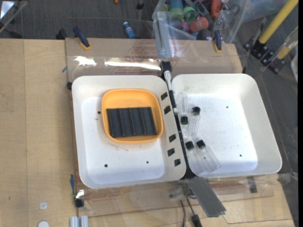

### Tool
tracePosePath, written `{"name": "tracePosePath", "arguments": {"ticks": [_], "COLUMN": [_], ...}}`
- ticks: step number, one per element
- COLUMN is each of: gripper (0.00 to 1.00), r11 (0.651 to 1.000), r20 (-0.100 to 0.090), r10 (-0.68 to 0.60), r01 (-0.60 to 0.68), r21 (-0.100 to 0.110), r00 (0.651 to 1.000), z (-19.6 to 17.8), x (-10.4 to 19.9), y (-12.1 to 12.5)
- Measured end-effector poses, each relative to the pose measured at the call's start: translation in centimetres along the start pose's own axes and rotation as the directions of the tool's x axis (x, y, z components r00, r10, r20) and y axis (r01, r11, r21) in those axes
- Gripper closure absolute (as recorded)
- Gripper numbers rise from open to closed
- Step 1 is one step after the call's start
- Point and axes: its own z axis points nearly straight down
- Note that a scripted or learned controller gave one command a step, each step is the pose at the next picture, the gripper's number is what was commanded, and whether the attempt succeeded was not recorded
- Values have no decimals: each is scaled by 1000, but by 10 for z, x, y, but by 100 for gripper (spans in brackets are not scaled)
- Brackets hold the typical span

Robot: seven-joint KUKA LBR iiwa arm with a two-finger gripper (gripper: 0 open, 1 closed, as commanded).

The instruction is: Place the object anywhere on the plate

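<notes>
An orange, rounded-square plate (132, 97) lies in the left white bin (92, 171), a little above that bin's middle. A black, ridged rectangular object (131, 122) lies flat on the plate. It covers most of the plate's floor and reaches its front rim.
The right white bin (246, 126) holds a few small clear pieces with black caps (194, 118) near its left wall. Black clips (171, 126) line the seam between the bins. A clear box of colourful toys (199, 8) stands behind the bins.
</notes>
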Motion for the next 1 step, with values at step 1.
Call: {"name": "tracePosePath", "arguments": {"ticks": [1], "gripper": [100], "r11": [914], "r20": [-2], "r10": [406], "r01": [-406], "r21": [1], "r00": [914], "z": [0], "x": [4], "y": [-7]}}
